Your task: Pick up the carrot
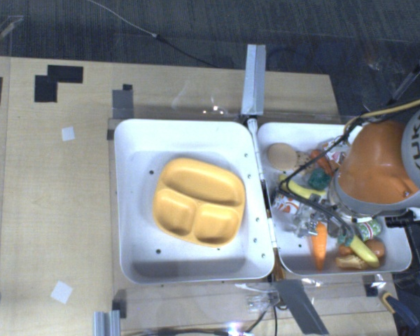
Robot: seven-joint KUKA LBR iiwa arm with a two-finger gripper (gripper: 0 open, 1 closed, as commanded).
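The carrot [319, 246] is a small orange piece lying lengthwise near the front of the right bin [294, 261]. My gripper [312, 220] hangs low in that bin, just behind the carrot's far end and among other toy food. The grey wrist and its orange band [378, 163] cover much of the bin's right half. Nothing is visibly lifted off the bin floor.
A yellow divided plate [198, 201] lies in the left bin [136, 257]. Around the carrot in the right bin are a beige egg-like piece [281, 155], a yellow banana [297, 187], a red-and-white packet [285, 205], a second banana [364, 251] and a brown piece [348, 262].
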